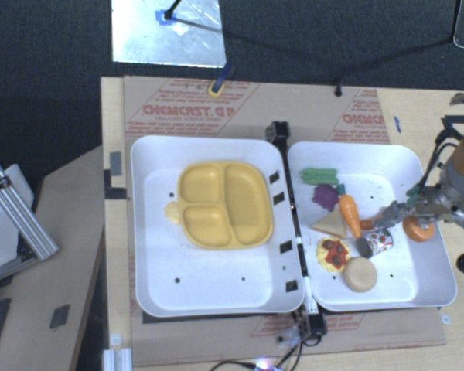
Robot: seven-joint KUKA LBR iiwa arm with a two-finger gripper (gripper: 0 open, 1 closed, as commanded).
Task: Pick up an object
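Left bin [151, 230] holds yellow tray [220, 205]; right bin [402, 161] toy foods.

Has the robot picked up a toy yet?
Not yet. Done: the gripper has reached low into the right bin, among the toy food by the carrot. In hand: nothing I can see lifted. Left: grab one toy and raise it. The yellow tray sits in the left bin.

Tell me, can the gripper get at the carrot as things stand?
Probably yes. The carrot lies uncovered in the right bin, and the gripper is low just beside it. But a wedge touches its left side and a small can crowds the right, so a clean grasp looks tight.
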